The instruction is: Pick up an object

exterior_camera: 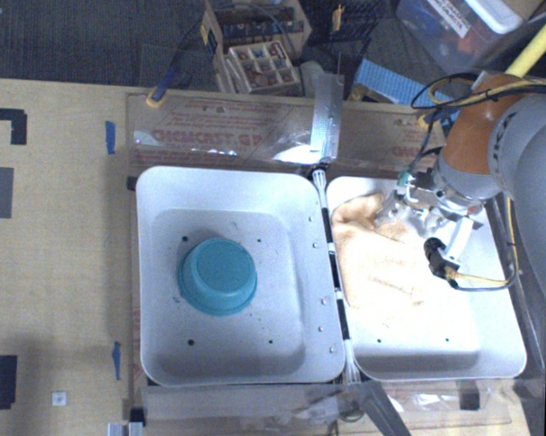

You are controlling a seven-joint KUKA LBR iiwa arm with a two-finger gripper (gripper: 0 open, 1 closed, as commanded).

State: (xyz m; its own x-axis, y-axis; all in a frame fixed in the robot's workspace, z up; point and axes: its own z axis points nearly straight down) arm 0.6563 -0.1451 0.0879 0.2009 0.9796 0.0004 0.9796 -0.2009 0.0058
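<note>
Teal bowl (218, 275), upside down in the left bin (156, 198), looks like the only thing worth grabbing, so the step in hand is probably best done by bringing the gripper (416, 208) over the divider and lining it up square above the bowl before any descent, since a round dome is easily nudged away. Right now the gripper is parked over the right bin (493, 349) at its 11 o'clock corner, nothing can be seen held, and how far it's opened can't be made out; the bowl is well apart from it, off at about 8 o'clock.
</note>
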